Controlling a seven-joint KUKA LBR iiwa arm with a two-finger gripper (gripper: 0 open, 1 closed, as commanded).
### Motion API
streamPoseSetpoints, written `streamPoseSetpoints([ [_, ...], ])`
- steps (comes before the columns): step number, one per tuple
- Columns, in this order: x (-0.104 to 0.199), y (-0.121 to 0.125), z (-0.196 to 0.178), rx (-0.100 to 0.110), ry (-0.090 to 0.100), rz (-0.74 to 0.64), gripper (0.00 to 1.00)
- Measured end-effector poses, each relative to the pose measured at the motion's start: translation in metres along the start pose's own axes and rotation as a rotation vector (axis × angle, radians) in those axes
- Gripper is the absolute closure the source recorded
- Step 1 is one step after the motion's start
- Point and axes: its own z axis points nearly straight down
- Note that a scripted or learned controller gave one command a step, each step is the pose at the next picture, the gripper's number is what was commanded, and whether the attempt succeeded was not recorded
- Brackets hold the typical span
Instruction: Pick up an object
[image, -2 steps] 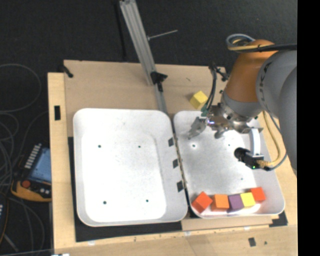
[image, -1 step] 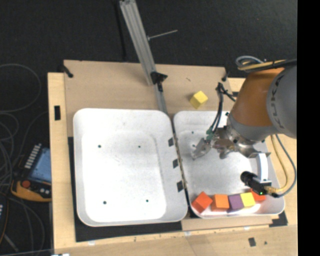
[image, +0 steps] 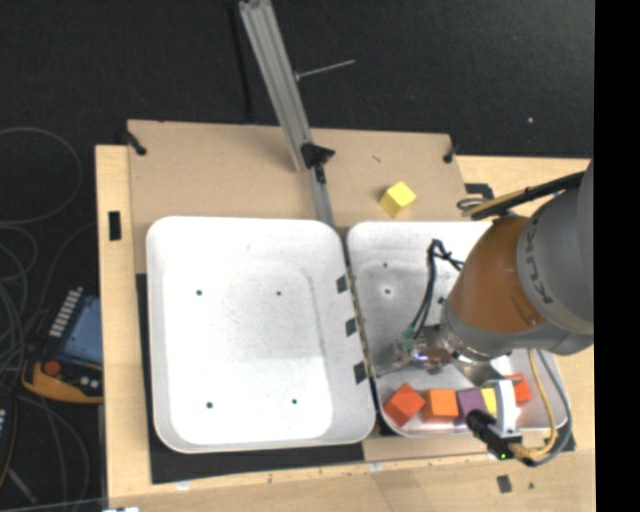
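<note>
Along the front wall of the right bin (image: 385, 262) lies a row of small blocks: an orange-red one (image: 405, 404), an orange one (image: 441, 403), a purple one (image: 470, 402), a yellow one (image: 489, 400) and a red one (image: 519, 388) partly behind the wrist hardware. My gripper (image: 428, 350) hangs low inside the right bin, just behind this row, under the orange wrist band. Its fingertips are hidden by the arm's body, and I see nothing between them.
The left bin (image: 250, 330) sits beside the right one. A yellow cube (image: 397, 198) rests on the bench board behind the right bin. A grey metal rail (image: 285, 95) slants down from the top to the gap between the bins.
</note>
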Motion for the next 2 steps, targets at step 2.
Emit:
streamPoseSetpoints([
  [2,-0.013,-0.005,0.002,0.001,0.000,-0.002,0.00],
])
